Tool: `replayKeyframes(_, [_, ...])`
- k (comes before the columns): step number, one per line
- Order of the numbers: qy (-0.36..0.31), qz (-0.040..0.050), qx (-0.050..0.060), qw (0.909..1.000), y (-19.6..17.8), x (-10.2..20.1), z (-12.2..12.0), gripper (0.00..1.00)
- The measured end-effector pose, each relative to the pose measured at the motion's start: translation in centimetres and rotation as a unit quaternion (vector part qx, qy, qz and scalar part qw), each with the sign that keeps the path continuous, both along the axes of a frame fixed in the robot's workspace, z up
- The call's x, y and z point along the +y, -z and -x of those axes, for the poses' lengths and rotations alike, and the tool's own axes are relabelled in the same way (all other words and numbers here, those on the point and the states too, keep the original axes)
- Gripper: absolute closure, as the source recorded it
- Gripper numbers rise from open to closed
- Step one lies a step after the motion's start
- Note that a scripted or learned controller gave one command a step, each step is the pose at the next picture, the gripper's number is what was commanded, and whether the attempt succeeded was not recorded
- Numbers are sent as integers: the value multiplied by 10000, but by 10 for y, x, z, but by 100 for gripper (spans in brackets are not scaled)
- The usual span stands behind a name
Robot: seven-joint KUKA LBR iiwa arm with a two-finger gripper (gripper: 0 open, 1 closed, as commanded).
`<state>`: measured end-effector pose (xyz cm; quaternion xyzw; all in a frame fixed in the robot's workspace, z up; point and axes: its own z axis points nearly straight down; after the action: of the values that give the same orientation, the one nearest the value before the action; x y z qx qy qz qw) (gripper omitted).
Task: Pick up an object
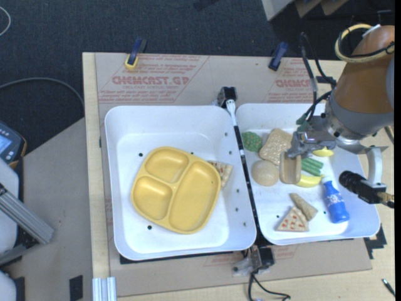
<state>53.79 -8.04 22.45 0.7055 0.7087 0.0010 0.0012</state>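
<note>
The right bin (326, 234) holds several toy foods. My gripper (299, 148) hangs low over its middle, right above the top end of a brown bar (289, 170) that lies beside a speckled tan bread slice (274, 145). A round beige piece (264, 173) lies left of the bar. A yellow banana (309, 181) and a green pod (311, 165) lie to the bar's right, partly under the wrist. The gripper body hides how its tips meet the bar.
A green leafy piece (252, 141) lies by the bin divider. A blue bottle (336, 200), a tan wedge (304, 205) and a pizza slice (292, 221) lie in the front right. The left bin (122, 137) bears a yellow divided plate (177, 189) over a cracker (221, 168).
</note>
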Motion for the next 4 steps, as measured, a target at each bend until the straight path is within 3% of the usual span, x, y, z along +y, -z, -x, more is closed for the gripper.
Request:
replayKeyframes(1, [-3, 0, -10, 10000, -8, 37, -38, 100])
replayKeyframes(2, [-8, -7, -3, 10000, -8, 87, -61, 100])
replayKeyframes(3, [28, -2, 37, 10000, 10, 77, -58, 100])
replayKeyframes(4, [16, -1, 2, 10000, -4, 86, -56, 100])
